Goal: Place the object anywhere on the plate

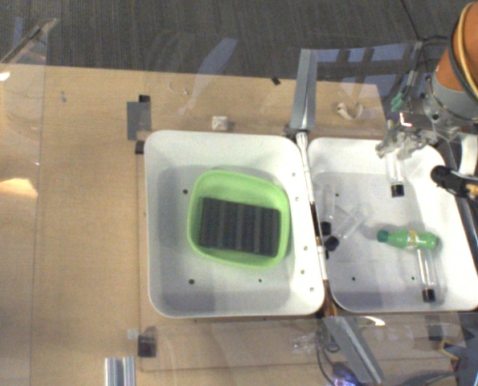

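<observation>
Green bottle [406, 238] — flat, right bin [463, 296]

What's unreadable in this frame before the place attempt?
- Tool: camera view; its parts are clear and thin against the white right bin, so its state is not readable.
- Arm: cut off by the top right edge.
- Green bottle: lies in the right bin; label too small to read.
- Dark insert in the green plate: ridged, but too blurred to identify.
</observation>
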Robot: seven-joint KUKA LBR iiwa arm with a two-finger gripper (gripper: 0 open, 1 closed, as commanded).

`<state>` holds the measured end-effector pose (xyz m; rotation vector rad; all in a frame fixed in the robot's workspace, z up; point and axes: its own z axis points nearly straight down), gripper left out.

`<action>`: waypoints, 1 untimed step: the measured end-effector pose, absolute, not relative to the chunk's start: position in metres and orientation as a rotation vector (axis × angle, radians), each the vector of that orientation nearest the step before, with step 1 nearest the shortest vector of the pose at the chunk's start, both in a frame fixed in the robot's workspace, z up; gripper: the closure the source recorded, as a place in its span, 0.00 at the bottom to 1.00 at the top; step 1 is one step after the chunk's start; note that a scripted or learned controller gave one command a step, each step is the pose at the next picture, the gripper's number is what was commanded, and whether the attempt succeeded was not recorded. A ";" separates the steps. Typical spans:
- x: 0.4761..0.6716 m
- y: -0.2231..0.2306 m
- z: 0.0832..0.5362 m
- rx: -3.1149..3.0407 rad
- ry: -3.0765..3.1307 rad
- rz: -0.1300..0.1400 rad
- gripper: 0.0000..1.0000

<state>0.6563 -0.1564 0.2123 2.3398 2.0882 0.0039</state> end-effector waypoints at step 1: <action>0.622 -0.104 0.187 2.020 2.402 0.005 1.00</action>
